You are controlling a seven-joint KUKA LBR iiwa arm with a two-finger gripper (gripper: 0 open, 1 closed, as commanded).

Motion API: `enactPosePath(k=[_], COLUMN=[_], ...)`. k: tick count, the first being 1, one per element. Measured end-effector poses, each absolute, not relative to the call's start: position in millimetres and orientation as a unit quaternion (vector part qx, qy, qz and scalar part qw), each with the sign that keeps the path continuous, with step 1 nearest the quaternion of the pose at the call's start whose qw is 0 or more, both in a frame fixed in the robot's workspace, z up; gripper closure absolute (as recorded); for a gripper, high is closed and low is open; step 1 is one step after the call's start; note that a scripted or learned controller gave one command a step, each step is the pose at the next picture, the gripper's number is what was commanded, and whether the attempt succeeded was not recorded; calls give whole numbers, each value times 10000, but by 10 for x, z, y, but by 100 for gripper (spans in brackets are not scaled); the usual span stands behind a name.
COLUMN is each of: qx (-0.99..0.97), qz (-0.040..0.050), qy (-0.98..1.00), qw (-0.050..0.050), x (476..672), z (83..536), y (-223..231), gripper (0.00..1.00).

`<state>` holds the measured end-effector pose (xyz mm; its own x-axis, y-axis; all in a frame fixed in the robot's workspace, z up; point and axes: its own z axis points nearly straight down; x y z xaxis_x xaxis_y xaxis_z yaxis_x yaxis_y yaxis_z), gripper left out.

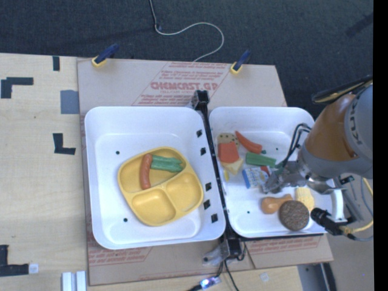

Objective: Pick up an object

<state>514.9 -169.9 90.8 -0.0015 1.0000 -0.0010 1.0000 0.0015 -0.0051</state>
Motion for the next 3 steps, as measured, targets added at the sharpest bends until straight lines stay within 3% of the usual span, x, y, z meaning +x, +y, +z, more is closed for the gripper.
enactPosePath(k=[2, 3], qx=[-7065, -7063], qz=[2, 7], qy=[-7077, -7079], qw=[-4, 11], x=[5073, 5084], z=[2006, 2232], y=[-1664, -1660], gripper=[100, 100])
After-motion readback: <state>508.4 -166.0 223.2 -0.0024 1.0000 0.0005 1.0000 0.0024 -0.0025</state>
